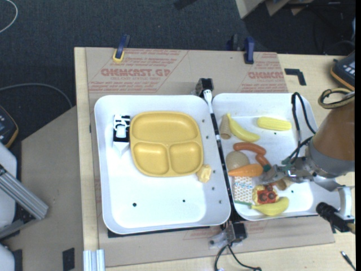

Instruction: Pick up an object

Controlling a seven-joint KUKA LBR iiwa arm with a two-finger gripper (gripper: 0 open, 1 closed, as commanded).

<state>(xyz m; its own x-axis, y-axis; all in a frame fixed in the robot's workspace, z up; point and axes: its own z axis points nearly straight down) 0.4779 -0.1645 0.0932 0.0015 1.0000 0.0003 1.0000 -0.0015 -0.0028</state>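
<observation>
The arm reaches in from the right, and its gripper [274,175] is low inside the right bin [282,101], over the crowded lower part where the toy foods lie close together. I cannot tell if the fingers are spread or pressed together, because this part is small and dark against the clutter, and nothing can be seen clearly between them. The things to pick are all in this bin: a corn cob [274,123] near the far wall, a yellow banana [241,129] with a sausage [249,148] below it, an orange carrot [245,170] just left of the gripper, and a second banana [272,208] by the near rim, touching a small red item [265,195]. The carrot and the red item look like the nearest candidates, I think. The left bin [152,208] holds a yellow divided plate [166,142], with a small yellow piece [204,174] beside its corner. Because the pieces touch each other, a grasp here may push neighbours away instead of closing on one.
</observation>
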